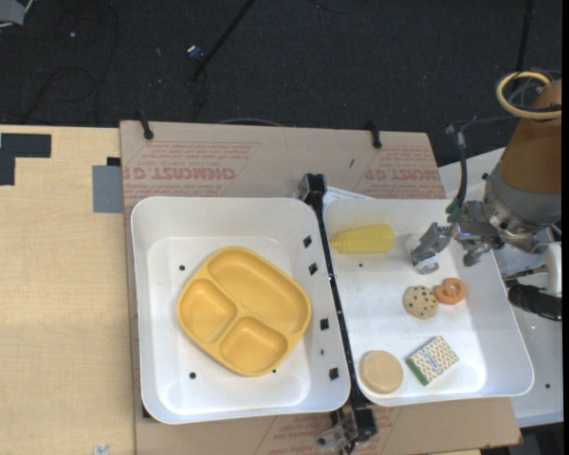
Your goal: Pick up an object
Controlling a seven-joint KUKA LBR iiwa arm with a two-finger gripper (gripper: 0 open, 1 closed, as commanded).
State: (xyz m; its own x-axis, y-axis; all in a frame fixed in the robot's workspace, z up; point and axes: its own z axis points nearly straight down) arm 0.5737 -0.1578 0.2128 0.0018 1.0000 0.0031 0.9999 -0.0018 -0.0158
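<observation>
Orange ring (pixel 449 291) just below gripper (pixel 434 245)

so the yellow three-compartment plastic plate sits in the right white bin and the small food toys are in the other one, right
Not quite: the camera view shows the yellow three-compartment plastic plate in the left white bin. The small food toys, such as the speckled round cookie, lie in the other, right white bin.

Grey arm (pixel 520 192), orange band, silver gripper (pixel 434 245)

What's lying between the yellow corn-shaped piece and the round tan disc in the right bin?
Bare white bin floor in the camera view. The speckled cookie sits off to the right of that stretch between the corn piece and tan disc.
</observation>
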